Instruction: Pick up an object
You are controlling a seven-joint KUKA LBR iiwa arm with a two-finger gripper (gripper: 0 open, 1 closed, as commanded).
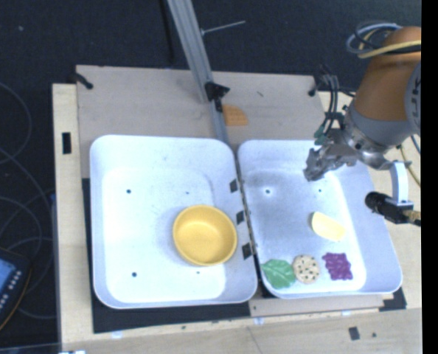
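Tool (pixel 316 167) above right bin (pixel 278 198), nothing visibly held

The round yellow bowl (pixel 204 234) sits in the left shallow white bin (pixel 116 198). In the right shallow white bin (pixel 278 168), a pale yellow wedge (pixel 327 226) lies far of a near row: green leaf (pixel 278 273) left, round speckled cookie (pixel 305 268) between, purple grape bunch (pixel 338 265) right.

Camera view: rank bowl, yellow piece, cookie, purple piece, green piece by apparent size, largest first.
1. bowl, clearly largest
2. yellow piece
3. green piece, close to the yellow piece, so that order is unsure
4. purple piece and cookie look about alike; not ranking them
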